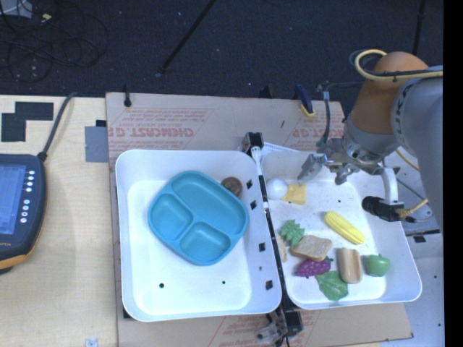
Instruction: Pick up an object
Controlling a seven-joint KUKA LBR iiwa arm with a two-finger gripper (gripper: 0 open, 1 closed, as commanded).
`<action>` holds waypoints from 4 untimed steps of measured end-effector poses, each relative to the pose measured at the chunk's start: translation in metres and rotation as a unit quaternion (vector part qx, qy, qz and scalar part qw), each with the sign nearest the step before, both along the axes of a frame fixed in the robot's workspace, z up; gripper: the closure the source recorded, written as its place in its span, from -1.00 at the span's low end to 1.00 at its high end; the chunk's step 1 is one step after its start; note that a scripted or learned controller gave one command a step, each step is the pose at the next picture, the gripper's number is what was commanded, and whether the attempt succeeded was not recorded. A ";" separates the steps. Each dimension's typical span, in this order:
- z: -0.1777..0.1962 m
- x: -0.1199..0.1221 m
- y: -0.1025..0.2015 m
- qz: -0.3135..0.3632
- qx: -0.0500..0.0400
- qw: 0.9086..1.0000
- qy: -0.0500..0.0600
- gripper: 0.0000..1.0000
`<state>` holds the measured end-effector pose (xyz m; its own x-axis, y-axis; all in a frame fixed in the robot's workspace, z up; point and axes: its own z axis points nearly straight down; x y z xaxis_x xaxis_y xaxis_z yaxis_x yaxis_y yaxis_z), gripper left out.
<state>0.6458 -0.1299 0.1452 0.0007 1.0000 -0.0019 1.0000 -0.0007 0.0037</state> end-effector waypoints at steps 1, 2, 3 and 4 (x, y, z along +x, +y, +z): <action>-0.044 -0.005 0.018 -0.003 -0.006 1.000 -0.001 -1.00; -0.041 -0.057 -0.001 -0.001 0.001 1.000 0.005 -1.00; -0.057 -0.068 -0.011 0.000 0.002 1.000 0.002 -1.00; -0.059 -0.002 0.035 0.004 0.002 1.000 0.009 -1.00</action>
<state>0.6434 -0.0953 0.0867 -0.0078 1.0000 0.0019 0.9999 0.0079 -0.0136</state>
